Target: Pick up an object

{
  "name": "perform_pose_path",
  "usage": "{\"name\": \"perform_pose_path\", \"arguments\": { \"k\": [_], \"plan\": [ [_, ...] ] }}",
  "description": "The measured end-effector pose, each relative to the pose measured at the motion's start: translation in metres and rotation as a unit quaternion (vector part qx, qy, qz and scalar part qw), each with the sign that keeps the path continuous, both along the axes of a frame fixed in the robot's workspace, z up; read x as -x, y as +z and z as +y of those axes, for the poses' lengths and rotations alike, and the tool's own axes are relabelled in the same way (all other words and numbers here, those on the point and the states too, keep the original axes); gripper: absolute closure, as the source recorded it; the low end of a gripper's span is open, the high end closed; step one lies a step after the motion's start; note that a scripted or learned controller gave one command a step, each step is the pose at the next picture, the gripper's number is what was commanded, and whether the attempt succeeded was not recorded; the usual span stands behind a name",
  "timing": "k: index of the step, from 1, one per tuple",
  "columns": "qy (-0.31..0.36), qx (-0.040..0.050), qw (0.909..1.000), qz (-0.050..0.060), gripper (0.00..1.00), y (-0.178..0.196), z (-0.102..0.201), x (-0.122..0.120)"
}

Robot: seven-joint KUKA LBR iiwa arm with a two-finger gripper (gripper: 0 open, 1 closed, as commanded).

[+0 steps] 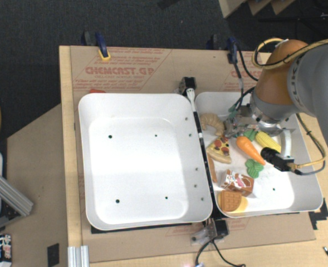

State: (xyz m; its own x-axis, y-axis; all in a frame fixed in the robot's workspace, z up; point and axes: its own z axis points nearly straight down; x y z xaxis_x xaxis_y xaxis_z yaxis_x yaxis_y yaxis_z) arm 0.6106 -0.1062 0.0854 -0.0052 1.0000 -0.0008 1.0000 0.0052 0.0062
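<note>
Toy carrot (246, 146), centre right of the frame in the right bin (303, 196), lies with its long axis running upper left to lower right. The gripper (259, 128) hovers just above and right of it, beside the yellow corn (267, 141); whether its claw is apart or together cannot be told.

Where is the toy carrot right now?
The carrot lies in the right-hand bin, near its middle, just below the gripper, with a pizza slice on its left and a yellow corn cob on its right.

Bright, even overhead light; white bins (136, 154) glare slightly, edges soft.
</note>
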Motion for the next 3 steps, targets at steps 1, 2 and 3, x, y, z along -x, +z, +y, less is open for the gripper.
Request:
{"name": "perform_pose_path", "arguments": {
  "k": [1,2,3],
  "plan": [
    [-0.004,-0.0018,0.9999,0.012,0.0,0.026,-0.066,-0.048],
    [-0.003,0.0001,0.9999,0.011,1.0,0.035,-0.065,-0.047],
    [-0.004,0.0011,0.9999,0.015,1.0,0.025,-0.064,-0.051]
  ]
}}
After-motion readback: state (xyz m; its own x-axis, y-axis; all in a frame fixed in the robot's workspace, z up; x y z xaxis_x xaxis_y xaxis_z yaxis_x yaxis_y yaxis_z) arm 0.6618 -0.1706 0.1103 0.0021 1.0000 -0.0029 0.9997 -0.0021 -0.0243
